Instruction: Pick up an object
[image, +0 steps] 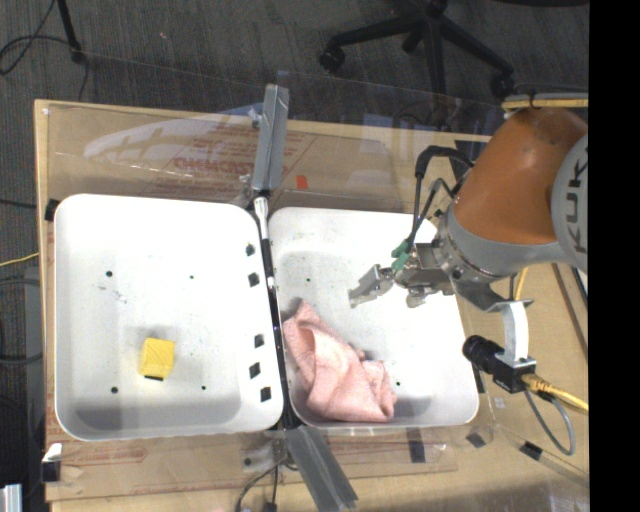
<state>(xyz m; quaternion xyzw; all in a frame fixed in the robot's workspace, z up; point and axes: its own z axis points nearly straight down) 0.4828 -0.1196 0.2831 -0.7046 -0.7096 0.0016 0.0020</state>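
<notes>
A crumpled pink cloth (335, 367) lies in the right bin (440, 400), against its left wall and front edge. A small yellow block (157, 358) sits in the left bin (90, 250), near its front. My gripper (388, 293) hangs over the middle of the right bin, up and to the right of the cloth and apart from it. Its fingers (362, 289) stand open with nothing between them.
A metal divider rail (266, 200) runs between the two bins. The arm's orange and grey body (515, 190) covers the right bin's far right corner. The wooden bench (150, 140) borders the bins at the back.
</notes>
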